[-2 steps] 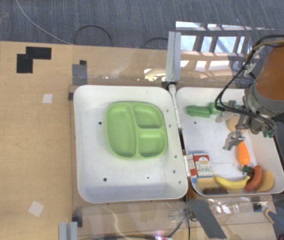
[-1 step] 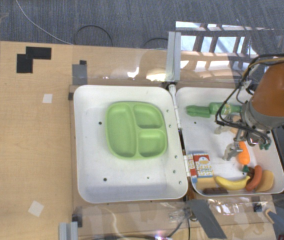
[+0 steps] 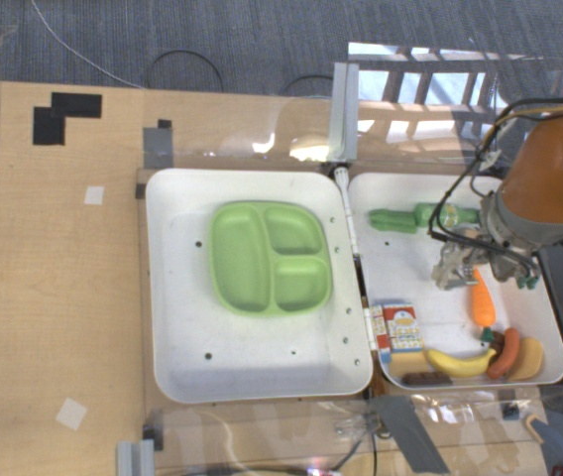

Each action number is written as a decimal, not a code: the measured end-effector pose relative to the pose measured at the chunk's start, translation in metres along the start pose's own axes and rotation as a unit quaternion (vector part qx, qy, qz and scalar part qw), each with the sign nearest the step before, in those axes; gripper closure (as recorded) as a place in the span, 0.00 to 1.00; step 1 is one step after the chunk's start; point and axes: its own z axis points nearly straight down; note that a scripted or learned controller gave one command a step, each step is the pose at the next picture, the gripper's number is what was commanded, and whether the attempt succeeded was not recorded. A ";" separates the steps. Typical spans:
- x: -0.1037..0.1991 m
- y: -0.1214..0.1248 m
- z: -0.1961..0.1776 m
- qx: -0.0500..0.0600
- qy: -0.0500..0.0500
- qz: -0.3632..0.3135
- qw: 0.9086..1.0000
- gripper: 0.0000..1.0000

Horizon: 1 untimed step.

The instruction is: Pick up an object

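the pincer hangs over the right bin, just left of the carrot. i cannot tell its grip. go straight down on one toy.

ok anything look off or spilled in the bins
Nothing stands out. The green tray lies flat in the left bin. The banana, carrot and small box lie loose in the right bin, none spilled over its rim.
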 end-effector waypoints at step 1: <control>0.000 0.000 0.000 0.000 0.000 0.000 1.000 0.00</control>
